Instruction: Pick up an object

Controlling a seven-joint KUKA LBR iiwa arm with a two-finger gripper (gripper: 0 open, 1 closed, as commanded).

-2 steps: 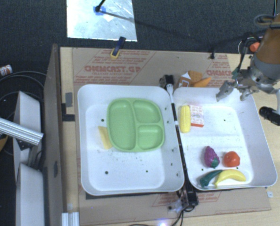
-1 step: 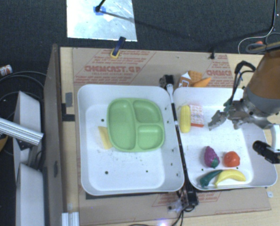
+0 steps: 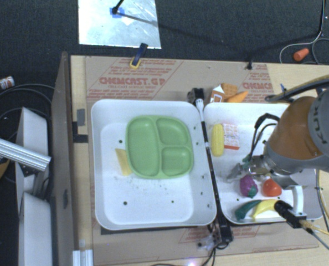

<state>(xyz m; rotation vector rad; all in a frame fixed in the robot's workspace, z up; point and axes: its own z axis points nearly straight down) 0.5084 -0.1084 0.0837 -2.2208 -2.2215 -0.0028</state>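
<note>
Pick not yet done: gripper (image 3: 246, 169) hovers low in the right bin (image 3: 220, 201), its fingers' state impossible to tell from this angle, with the purple object (image 3: 248, 186) lying just at its 6 o'clock, unlifted.

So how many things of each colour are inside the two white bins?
Green: 2, divided plate, leafy end piece
Yellow: 3, corn, banana, flat wedge
Purple: 1, eggplant
Red: 1, tomato
White and red: 1, packet
Total: 8
</note>
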